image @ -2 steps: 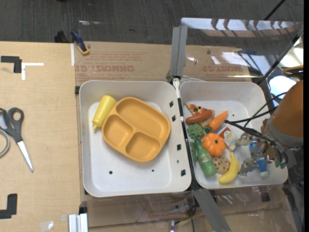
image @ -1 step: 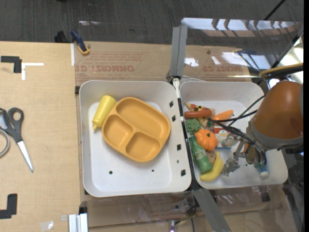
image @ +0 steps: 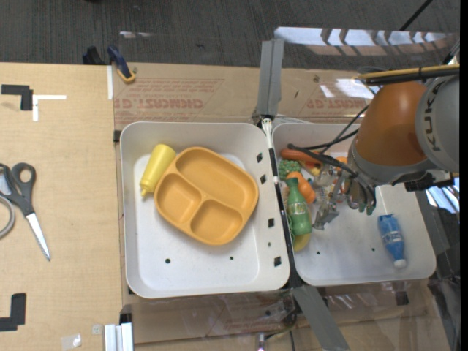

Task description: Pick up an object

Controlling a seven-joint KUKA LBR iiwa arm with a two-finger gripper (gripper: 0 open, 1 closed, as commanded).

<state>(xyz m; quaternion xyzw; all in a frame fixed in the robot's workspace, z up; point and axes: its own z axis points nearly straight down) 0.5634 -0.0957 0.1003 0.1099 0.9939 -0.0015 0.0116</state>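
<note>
Scissors (image: 25, 203) lie on the bench at far left. The left bin (image: 139, 269) holds a yellow bottle (image: 156, 168) touching a yellow divided tray (image: 206, 194). In the right bin (image: 351, 265), a green bottle (image: 297, 208) lies left, the gripper (image: 327, 207) beside it, whether spread or pinched I cannot tell, and a blue bottle (image: 391, 238) right.

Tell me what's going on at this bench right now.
A grey and orange robot arm reaches into the right bin, its gripper low beside a green bottle and a few orange items along the bin's left wall. Whether it has hold of anything is unclear. A blue bottle lies apart, farther right. The left bin holds a yellow divided tray and a yellow bottle.
</note>
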